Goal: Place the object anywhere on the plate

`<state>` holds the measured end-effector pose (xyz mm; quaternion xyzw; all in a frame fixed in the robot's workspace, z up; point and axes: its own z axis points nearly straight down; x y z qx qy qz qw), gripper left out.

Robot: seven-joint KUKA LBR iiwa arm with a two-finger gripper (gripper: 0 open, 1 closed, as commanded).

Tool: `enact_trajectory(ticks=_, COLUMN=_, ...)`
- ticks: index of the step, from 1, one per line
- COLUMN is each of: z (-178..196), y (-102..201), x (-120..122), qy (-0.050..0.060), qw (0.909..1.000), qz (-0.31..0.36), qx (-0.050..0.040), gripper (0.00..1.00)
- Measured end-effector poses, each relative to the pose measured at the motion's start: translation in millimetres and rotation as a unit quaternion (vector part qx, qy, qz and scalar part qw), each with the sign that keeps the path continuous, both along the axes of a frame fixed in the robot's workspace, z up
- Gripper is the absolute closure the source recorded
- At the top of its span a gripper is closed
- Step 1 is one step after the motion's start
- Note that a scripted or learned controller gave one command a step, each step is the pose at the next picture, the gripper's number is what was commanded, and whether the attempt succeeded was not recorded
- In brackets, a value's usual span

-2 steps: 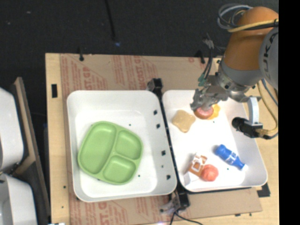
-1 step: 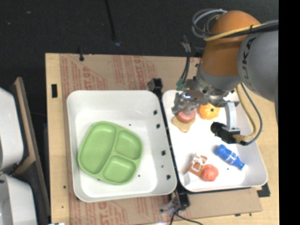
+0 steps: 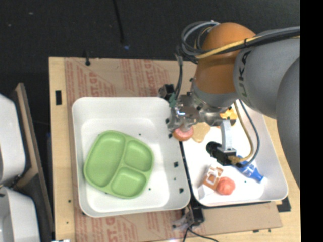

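Note:
A green divided plate [image 3: 118, 163] lies in the left white bin [image 3: 86, 116]. My gripper [image 3: 181, 121] hangs over the wall between the two bins, at the top left corner of the right bin [image 3: 272, 170]. A pink, ring-like object [image 3: 182, 133] sits directly under the gripper's tip, touching or nearly touching it. Whether it is held is hidden by the gripper body. The plate is well to the lower left of the gripper.
In the right bin lie a tan piece [image 3: 201, 131] beside the pink object, a yellow item [image 3: 230, 114] partly under the arm, a small red and white box [image 3: 213, 175], a red-orange round fruit [image 3: 225, 186] and a blue object [image 3: 251, 172].

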<state>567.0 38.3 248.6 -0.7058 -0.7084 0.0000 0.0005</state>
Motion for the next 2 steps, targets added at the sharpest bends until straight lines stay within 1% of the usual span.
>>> enact_trajectory(ticks=1, z=5.9, y=54.3, x=-7.3, qy=-0.001, qw=1.0, qz=0.0, qx=0.0003, gripper=1.0)
enact_trajectory(ticks=2, z=5.8, y=51.6, x=-7.0, qy=-0.001, qw=1.0, qz=-0.002, qx=-0.0002, gripper=0.0)
